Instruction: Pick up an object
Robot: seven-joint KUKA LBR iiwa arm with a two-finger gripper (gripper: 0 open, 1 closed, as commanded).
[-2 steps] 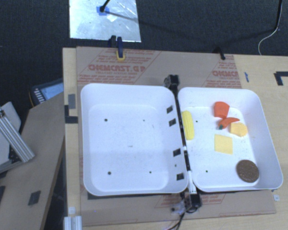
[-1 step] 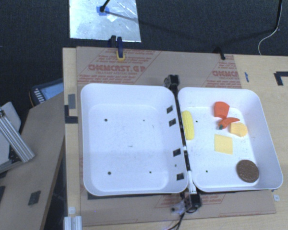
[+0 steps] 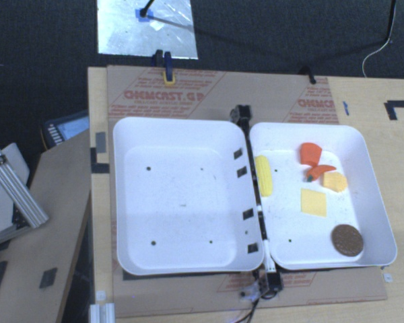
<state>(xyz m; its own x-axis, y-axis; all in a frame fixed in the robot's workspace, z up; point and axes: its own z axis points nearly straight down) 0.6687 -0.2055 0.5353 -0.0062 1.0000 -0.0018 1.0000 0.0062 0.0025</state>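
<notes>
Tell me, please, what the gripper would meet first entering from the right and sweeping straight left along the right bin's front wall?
Probably the brown disc, lying near the right bin's front right corner, provided it clears the bin's side wall; the travel height cannot be judged here.

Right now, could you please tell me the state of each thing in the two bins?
Corn cob: lying lengthwise by the divider, right bin.
Orange piece: resting near the far wall.
Yellow square: lying flat.
Small yellow block: resting loose.
Brown disc: lying flat, near corner.
</notes>
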